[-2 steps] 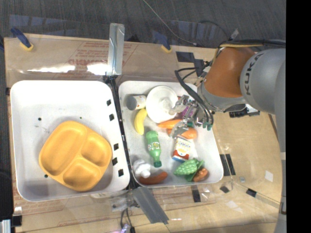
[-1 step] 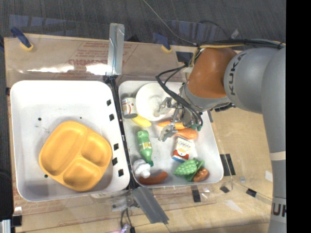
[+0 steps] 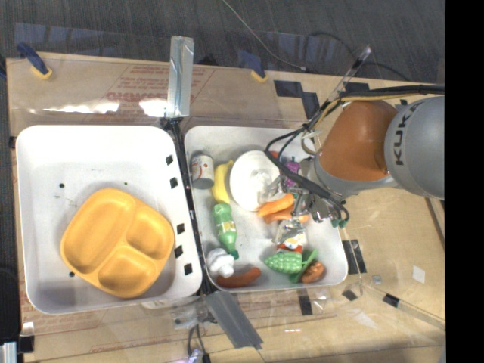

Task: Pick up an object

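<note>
One orange carrot-like toy [image 3: 275, 206], seemingly plastic, beside white plate [image 3: 249, 178].

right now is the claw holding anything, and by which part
Cannot be told. The claw is down among the clutter in the right bin, at the orange carrot, but the view does not settle whether anything is gripped.

This is a robotics lab, not a home. Two shallow white bins [image 3: 45, 146] sit side by side on a cardboard-covered bench [image 3: 227, 82] with tape marks, over dark carpet [image 3: 113, 6]. A grey industrial arm [image 3: 412, 146] with loose cables [image 3: 318, 116] reaches in from the right above plastic toy food [image 3: 291, 263].
</note>
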{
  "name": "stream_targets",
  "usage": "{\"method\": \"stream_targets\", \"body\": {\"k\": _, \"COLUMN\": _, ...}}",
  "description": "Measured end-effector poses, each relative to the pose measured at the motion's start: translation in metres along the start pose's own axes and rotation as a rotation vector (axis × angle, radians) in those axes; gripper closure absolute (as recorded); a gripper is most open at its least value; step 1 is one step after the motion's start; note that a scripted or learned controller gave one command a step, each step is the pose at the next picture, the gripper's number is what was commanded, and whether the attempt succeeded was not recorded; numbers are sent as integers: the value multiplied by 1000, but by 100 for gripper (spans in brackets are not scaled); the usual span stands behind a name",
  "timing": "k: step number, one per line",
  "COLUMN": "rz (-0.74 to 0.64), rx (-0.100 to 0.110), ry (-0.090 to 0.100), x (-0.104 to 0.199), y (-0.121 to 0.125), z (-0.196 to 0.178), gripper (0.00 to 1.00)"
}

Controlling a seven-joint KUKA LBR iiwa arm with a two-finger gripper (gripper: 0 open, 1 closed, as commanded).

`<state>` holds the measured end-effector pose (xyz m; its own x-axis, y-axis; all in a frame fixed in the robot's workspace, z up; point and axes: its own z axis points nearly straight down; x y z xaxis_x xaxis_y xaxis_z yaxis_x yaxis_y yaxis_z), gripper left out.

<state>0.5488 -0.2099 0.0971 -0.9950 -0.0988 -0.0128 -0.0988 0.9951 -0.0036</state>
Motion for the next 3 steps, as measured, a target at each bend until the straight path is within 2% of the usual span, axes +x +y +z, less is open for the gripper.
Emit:
{"method": "stream_targets", "body": {"k": 1, "rz": 150, "rx": 1, "ry": 6, "x": -5, "y": 19, "z": 0, "gripper": 0}}
{"method": "stream_targets", "body": {"k": 2, "rz": 144, "rx": 4, "ry": -17, "x": -11, "y": 20, "z": -15, "gripper": 100}}
{"method": "stream_targets", "body": {"k": 3, "rz": 444, "rx": 0, "ry": 8, "x": 10, "y": 43, "z": -94, "gripper": 100}}
